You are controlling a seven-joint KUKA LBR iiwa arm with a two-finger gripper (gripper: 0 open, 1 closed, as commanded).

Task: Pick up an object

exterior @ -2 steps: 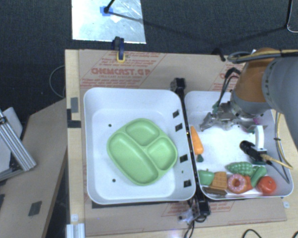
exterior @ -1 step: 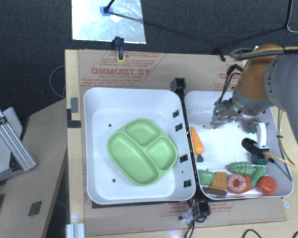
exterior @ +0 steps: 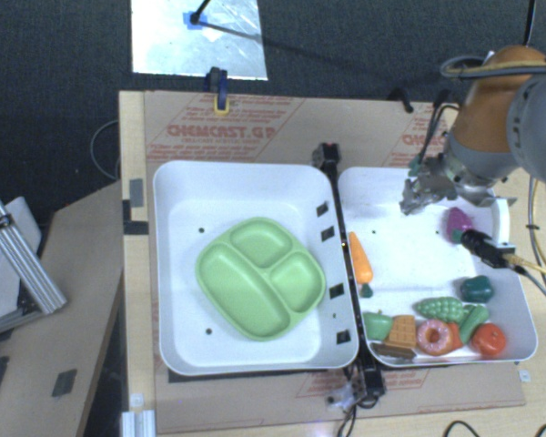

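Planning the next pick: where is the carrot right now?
The carrot lies in the right bin, against its left wall by the divider, above the green piece and apart from the toy-food cluster along the near edge.

My desk (exterior: pixel 255 130) is a tan board with reddish print on it, and a blue and yellow clamp (exterior: pixel 218 90) grips its far edge. Around it lies a dark, speckled floor (exterior: pixel 45 53). A shiny silver sheet (exterior: pixel 200 25) lies beyond, marked with a bit of blue tape, perhaps. At the left stand a lower tan surface (exterior: pixel 73 280) and a metal rail (exterior: pixel 14 253).
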